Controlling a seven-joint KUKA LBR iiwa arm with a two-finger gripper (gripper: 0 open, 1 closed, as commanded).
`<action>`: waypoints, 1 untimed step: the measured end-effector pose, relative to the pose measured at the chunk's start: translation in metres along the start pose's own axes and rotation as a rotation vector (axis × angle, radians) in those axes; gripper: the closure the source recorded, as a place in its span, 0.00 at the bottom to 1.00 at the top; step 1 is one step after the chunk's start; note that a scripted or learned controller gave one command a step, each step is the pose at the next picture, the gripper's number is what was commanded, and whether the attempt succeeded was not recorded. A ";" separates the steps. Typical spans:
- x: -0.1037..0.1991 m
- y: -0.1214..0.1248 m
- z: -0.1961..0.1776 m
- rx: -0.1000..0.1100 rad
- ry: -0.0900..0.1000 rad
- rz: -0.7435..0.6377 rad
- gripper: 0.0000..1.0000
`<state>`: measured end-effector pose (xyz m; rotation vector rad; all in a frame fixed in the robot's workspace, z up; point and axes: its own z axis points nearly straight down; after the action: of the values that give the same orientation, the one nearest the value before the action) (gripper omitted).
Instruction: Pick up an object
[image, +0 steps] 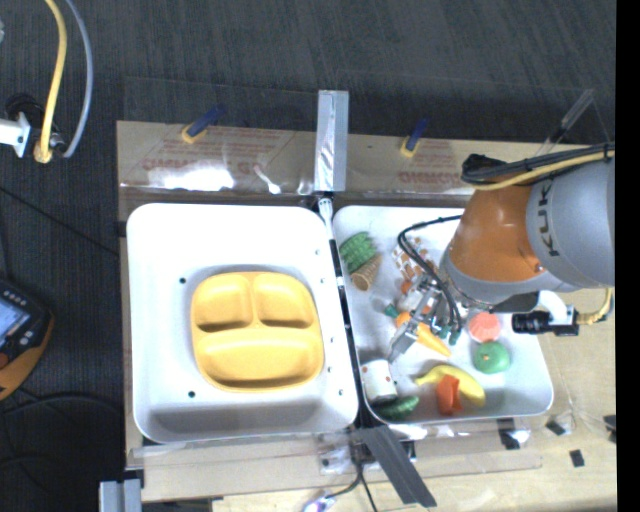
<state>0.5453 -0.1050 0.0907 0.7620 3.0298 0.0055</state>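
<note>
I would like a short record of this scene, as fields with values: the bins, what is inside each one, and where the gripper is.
left bin: holds a yellow divided tray
right bin: holds small toy foods
items in right bin: green cone-shaped toy, banana, red piece on the banana, green round toy, pink round toy, dark green piece
gripper: low over the middle of the right bin, among the toys
grasp: cannot tell
</note>
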 end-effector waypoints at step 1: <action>-0.011 0.015 0.001 0.006 0.006 0.103 0.00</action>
<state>0.5619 -0.0967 0.0900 0.9190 2.9938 0.0007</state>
